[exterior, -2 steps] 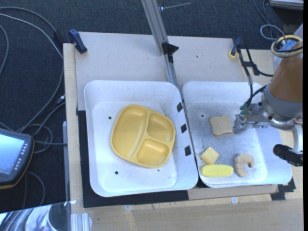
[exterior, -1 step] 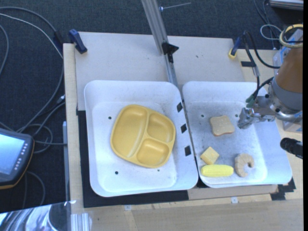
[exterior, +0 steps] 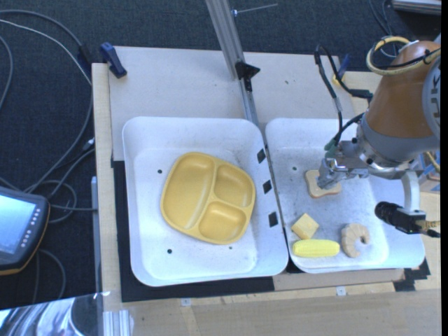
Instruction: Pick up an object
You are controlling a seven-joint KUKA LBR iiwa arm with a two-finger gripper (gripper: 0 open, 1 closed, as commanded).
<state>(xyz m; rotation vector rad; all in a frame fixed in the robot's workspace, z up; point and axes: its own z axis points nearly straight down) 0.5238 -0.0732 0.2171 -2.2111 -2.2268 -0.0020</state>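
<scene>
gripper (exterior: 329, 180) reaching down onto the toast slice (exterior: 321, 186) in the right bin (exterior: 280, 135), grip state impossible to tell | step: going for the grasp | next: securing the slice, lifting straight up | nearer: cheese cube (exterior: 305, 226), corn cob (exterior: 316, 248), doughnut (exterior: 355, 239) | left bin: yellow tray (exterior: 208, 197)

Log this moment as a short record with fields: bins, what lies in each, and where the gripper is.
left bin: holds a yellow divided tray, lying flat
right bin: holds four food items
toast slice: upper middle of right bin, under the gripper
yellow cube: lower left of right bin
corn cob: near front rim, just below the cube
doughnut piece: right of the corn
gripper: down at the toast slice; grasp not discernible
arm: reaches in from the right
</scene>
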